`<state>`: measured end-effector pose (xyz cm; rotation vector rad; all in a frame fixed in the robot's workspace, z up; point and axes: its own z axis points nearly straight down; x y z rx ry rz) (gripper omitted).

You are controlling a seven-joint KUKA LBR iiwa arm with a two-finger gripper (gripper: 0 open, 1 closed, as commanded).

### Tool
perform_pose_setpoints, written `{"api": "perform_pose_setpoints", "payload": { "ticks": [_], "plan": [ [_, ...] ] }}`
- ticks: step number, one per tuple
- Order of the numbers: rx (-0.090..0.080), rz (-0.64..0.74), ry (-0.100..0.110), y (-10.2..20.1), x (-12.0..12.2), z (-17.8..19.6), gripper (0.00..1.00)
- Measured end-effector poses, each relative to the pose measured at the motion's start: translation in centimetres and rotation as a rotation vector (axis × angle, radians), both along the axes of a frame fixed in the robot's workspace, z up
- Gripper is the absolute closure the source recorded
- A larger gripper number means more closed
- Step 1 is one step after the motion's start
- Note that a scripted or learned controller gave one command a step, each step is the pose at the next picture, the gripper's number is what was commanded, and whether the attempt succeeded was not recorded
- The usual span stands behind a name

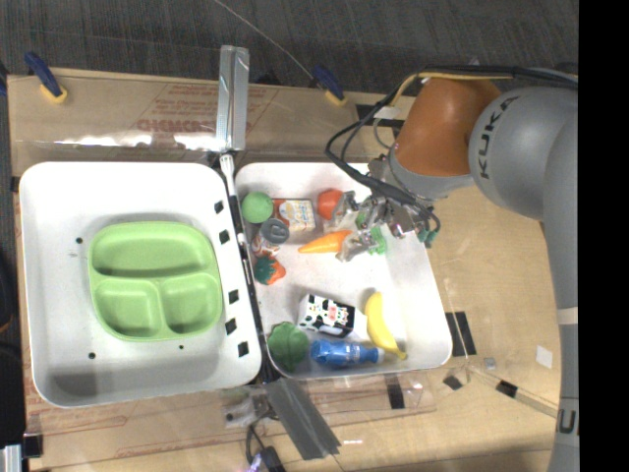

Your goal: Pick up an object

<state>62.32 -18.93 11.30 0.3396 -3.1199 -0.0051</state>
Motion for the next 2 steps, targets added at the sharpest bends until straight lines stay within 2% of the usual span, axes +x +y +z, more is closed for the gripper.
{"api": "perform_pose_setpoints", "payload": {
  "ticks": [1, 2],
  "plan": [
    [-0.003, -0.084, -0.01, 4.5, 1.0, 8.9, 1.0],
    [-0.003, -0.179, -0.004, 8.9, 3.5, 13.7, 1.0]
  ]
}}
